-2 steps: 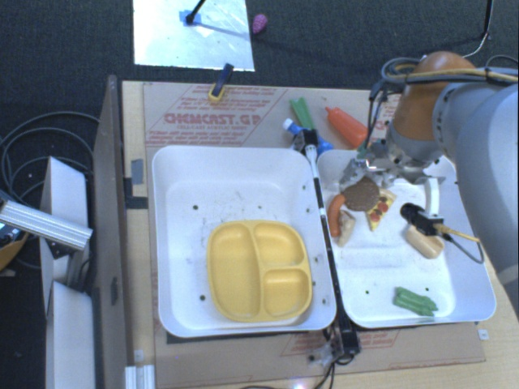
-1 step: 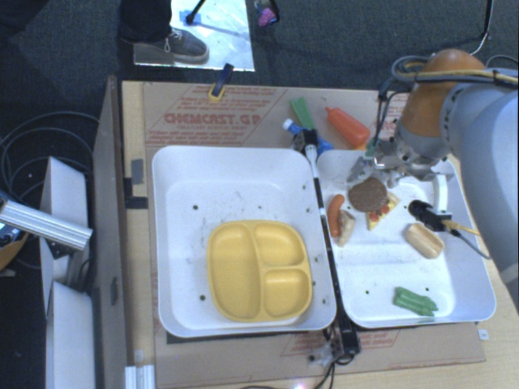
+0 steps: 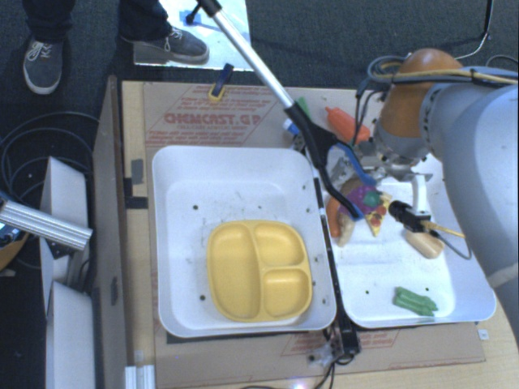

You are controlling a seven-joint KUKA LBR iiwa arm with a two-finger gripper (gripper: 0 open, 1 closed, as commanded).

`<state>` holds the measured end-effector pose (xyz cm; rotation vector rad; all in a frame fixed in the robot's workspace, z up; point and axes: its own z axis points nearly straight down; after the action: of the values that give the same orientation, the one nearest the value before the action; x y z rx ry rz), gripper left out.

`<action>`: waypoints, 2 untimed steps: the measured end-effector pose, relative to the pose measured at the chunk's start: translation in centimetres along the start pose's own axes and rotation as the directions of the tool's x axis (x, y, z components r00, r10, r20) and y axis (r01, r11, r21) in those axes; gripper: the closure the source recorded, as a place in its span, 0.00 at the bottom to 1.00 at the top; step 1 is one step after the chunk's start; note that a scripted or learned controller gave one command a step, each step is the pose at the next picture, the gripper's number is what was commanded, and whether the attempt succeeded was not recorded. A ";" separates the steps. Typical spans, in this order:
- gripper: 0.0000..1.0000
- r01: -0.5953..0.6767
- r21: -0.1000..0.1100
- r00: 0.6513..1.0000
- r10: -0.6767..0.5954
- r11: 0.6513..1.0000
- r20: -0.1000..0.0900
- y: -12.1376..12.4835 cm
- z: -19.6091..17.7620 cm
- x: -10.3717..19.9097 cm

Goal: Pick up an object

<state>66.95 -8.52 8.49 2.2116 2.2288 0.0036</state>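
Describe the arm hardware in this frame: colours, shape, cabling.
The arm is bulky and rounded, with smooth light grey casing. An orange band wraps the section above the wrist. Dark cables loop alongside that orange section. The wrist below it is grey metal. No markings are legible.

We see a yellow divided plate (image 3: 259, 270) lying flat, low in the left bin (image 3: 182, 181), at centre frame. In the right bin (image 3: 466, 298), a green pod-like toy (image 3: 415, 301) lies at lower right. Higher, near the divider, a cluster of small toys (image 3: 361, 201) lies piled together, purple, orange and yellow. Just right of it lies a tan wooden piece (image 3: 424, 242) with a black end.
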 end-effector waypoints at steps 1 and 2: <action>0.00 -0.007 0.004 1.000 0.007 1.000 0.001 -4.4 0.0 -0.4; 0.00 -0.006 -0.001 1.000 0.006 1.000 0.000 -3.3 0.0 -1.1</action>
<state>63.68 -9.61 8.52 2.2181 2.2213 0.0041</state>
